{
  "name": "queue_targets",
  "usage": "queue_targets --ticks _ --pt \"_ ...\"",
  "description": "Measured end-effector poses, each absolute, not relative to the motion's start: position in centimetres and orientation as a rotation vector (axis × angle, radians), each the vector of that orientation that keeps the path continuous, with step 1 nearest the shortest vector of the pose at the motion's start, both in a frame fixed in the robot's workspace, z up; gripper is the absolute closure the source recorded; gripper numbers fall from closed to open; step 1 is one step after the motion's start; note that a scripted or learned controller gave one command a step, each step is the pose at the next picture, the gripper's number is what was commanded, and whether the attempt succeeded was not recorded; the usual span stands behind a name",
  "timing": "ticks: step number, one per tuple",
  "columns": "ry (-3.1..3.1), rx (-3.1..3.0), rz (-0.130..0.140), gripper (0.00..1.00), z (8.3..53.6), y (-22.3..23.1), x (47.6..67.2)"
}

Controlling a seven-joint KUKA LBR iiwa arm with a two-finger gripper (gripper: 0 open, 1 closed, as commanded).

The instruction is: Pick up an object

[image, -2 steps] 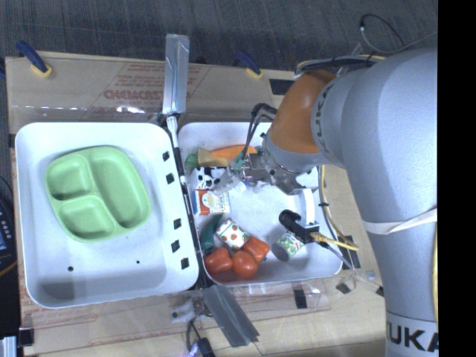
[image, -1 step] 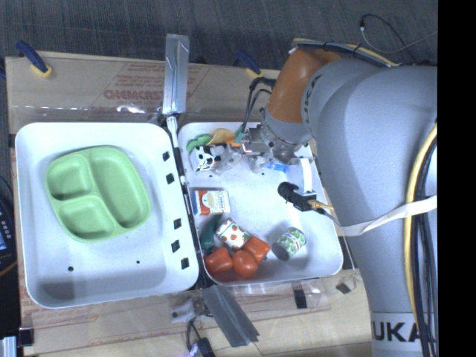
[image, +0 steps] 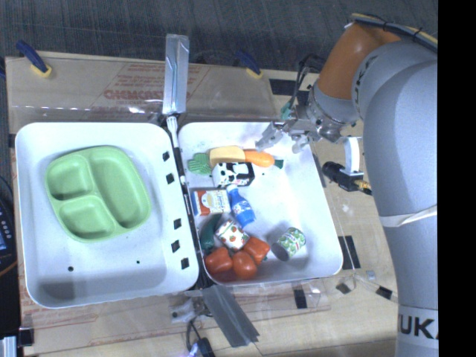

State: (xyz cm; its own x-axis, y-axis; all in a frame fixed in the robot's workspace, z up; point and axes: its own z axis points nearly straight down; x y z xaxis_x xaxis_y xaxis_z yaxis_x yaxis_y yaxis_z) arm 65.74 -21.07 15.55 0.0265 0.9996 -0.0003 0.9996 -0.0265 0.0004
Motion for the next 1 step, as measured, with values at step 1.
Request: queue_targets --ticks 1 --pt "2.243 2.203 -0.002 0.00 9.20 -20.05 65.08"
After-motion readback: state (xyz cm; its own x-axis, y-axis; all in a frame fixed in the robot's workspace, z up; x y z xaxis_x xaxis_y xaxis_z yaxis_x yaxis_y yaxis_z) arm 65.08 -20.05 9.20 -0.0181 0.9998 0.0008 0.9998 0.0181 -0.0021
